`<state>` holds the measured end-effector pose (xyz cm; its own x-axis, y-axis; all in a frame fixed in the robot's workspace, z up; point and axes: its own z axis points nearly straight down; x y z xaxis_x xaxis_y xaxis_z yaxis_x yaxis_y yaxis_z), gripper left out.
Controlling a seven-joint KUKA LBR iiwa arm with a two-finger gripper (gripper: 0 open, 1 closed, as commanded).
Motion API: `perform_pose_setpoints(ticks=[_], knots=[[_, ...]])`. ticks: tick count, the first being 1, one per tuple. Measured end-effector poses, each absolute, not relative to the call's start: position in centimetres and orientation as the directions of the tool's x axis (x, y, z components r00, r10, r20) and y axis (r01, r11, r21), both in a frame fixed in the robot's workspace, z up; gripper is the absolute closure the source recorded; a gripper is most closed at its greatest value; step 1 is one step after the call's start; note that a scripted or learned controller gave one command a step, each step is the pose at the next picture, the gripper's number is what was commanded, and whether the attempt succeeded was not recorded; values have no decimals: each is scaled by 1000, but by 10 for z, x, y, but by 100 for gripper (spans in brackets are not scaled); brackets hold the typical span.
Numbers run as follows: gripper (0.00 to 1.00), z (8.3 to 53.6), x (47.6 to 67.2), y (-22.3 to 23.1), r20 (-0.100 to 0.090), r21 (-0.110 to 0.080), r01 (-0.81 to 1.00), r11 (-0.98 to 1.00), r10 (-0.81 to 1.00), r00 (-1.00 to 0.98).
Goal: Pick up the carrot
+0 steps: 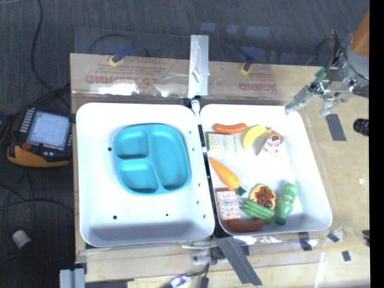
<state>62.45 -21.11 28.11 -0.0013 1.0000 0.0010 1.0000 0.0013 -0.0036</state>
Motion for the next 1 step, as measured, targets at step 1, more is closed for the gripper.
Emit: perform_pose_setpoints(ticks=[1], knots=[[0,155,601,-137,1,-5,997,76,997,-76]])
